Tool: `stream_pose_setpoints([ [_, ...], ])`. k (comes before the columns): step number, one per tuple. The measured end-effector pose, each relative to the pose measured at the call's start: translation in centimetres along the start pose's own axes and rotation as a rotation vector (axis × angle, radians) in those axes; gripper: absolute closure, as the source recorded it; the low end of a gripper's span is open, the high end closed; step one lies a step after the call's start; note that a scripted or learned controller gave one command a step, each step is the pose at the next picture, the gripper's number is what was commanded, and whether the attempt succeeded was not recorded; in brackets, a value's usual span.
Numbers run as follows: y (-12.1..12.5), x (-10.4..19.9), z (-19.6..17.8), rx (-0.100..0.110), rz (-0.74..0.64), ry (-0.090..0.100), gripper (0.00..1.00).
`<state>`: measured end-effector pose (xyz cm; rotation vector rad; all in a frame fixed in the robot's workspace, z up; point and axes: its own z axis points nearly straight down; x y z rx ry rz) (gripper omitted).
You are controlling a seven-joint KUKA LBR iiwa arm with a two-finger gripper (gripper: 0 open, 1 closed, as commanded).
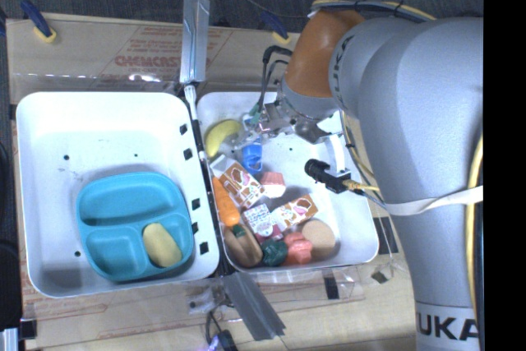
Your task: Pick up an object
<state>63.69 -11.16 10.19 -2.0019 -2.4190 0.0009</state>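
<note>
My gripper [256, 127] reaches down into the back left part of the right bin [360, 218], under the orange-banded wrist [316, 53]. It hangs just over a small blue object [252, 157] and right of a yellow fruit [219, 136]. Whether anything is in its grasp is hidden from this angle. Toward the front of the bin lies a pile of play food: two printed snack packets [242, 183] [281, 216], an orange carrot [228, 208], a tan round piece [320, 235], a red piece [297, 247] and a green piece [274, 253].
The left bin [49, 144] holds a blue divided plate [123, 201] with a yellow oval food piece [162, 245] in one compartment. A metal divider bar [194, 33] stands between the bins at the back. The arm's grey body [411, 127] covers the right bin's right side.
</note>
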Motion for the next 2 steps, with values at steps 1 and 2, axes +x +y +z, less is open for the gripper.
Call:
stream_pose_setpoints([
  [1, -5.2, -4.8, 0.9, -0.002, -0.148, -0.002, 1.0],
  [2, -1.7, -1.0, -8.5, -0.006, -0.295, -0.004, 1.0],
])
